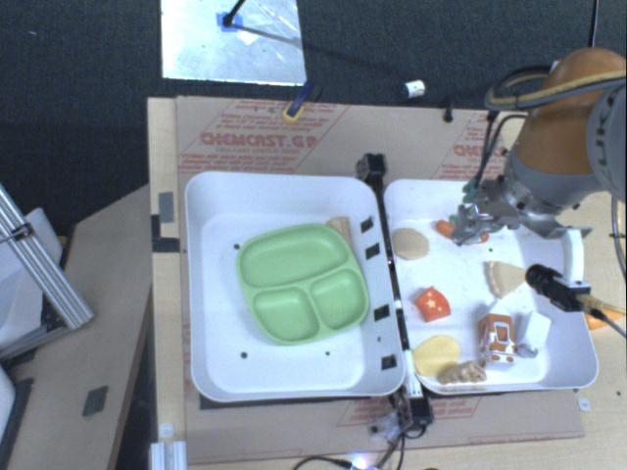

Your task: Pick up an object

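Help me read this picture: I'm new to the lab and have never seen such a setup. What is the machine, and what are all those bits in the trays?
One camera looks down at a slant on a bench with two shallow white bins. The grey and orange machine on the right is a robot arm; its gripper hangs over the right bin, near a small orange piece. Nothing can be seen held. That bin holds toy food: a beige round, a red piece, a yellow round, a tan wedge and a small patterned box. The left bin holds a green divided plate.
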